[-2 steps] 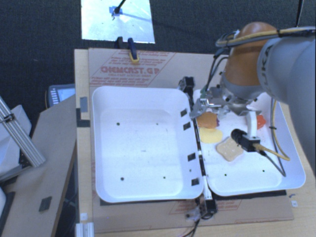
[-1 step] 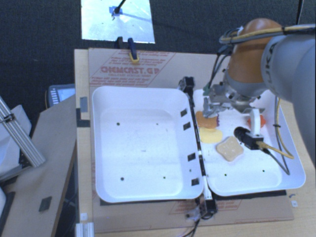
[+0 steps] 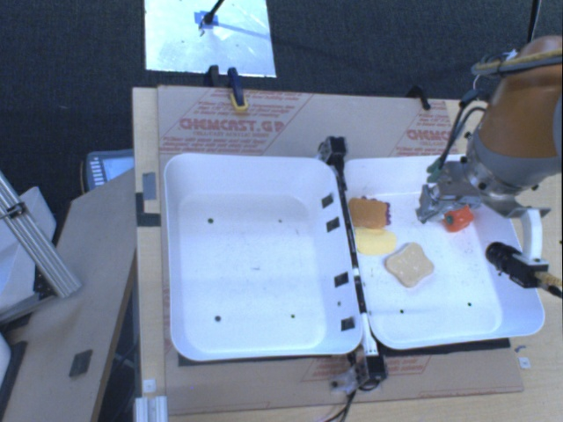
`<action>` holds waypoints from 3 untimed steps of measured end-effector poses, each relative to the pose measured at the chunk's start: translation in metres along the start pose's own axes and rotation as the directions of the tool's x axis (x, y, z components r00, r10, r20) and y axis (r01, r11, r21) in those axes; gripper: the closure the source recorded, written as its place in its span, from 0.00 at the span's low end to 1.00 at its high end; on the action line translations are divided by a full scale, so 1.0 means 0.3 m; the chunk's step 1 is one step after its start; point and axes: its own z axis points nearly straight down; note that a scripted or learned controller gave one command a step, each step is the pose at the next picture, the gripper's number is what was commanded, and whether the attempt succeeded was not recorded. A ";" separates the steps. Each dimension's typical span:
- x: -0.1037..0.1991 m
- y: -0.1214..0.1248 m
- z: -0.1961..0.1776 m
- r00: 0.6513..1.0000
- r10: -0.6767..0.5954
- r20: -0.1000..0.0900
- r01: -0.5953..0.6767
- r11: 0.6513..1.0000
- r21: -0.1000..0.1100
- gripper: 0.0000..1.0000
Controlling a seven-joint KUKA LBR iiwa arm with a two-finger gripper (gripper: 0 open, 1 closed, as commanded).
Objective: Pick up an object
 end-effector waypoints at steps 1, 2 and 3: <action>0.231 0.042 -0.039 1.000 -0.017 -0.005 0.017 1.000 0.002 1.00; 0.465 0.048 -0.066 1.000 -0.017 -0.006 0.017 1.000 0.003 1.00; 0.396 -0.167 -0.330 1.000 -0.009 -0.005 0.009 1.000 -0.003 1.00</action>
